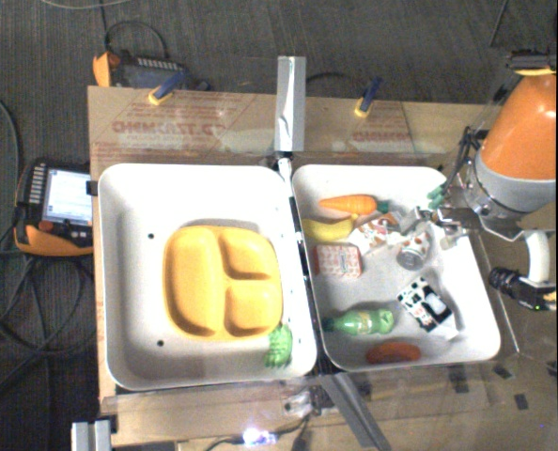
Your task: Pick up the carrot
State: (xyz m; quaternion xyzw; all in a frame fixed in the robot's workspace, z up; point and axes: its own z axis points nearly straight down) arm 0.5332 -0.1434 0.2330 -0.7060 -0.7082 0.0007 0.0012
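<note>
The carrot (349, 203), orange with a green top at its right end, lies near the far edge of the right bin (467, 341). A yellow banana (328, 228) rests just in front of it, touching or nearly so. My gripper (445, 220) hangs over the bin's far right corner, to the right of the carrot and apart from it, with small packets and a can (412, 252) in between. The grey wrist and orange band (528, 130) rise behind it.
The right bin also holds a pink box (338, 261), a green bottle (359, 322), a red item (394, 352) and a black-and-white object (423, 303). The left bin (129, 205) bears a yellow divided plate (224, 280) and a green toy (279, 346).
</note>
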